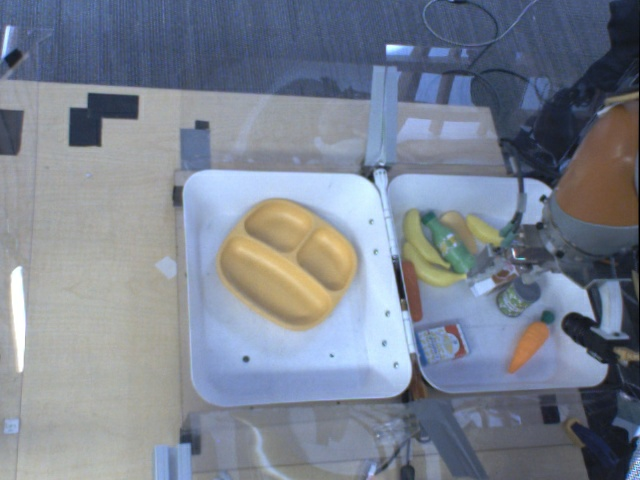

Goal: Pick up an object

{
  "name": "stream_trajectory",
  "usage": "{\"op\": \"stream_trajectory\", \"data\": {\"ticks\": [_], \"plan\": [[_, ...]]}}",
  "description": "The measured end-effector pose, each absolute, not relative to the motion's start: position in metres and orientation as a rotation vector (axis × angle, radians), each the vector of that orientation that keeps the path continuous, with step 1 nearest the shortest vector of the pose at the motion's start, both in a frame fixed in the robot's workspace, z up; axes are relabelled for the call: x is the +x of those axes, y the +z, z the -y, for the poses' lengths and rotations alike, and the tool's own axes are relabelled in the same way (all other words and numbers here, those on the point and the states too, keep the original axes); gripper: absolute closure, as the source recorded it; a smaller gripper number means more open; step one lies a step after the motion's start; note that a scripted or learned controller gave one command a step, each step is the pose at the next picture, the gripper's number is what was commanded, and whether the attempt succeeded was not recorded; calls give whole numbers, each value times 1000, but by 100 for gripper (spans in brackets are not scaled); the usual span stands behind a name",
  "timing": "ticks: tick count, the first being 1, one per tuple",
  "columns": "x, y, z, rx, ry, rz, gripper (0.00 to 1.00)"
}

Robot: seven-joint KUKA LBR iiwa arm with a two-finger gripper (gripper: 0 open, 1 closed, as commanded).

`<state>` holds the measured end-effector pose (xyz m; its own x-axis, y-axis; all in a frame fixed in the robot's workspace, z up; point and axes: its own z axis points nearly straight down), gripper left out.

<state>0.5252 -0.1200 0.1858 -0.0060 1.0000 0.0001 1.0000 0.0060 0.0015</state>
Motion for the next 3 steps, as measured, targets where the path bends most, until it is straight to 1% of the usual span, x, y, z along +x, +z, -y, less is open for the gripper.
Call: {"op": "stream_trajectory", "data": {"ticks": [1, 2, 3], "plan": [[554, 118, 143, 2159, 32, -2228, 0], [550, 185, 50, 2158, 6, -2278, 0], [624, 89, 97, 2100, 13, -2321, 0]]}}
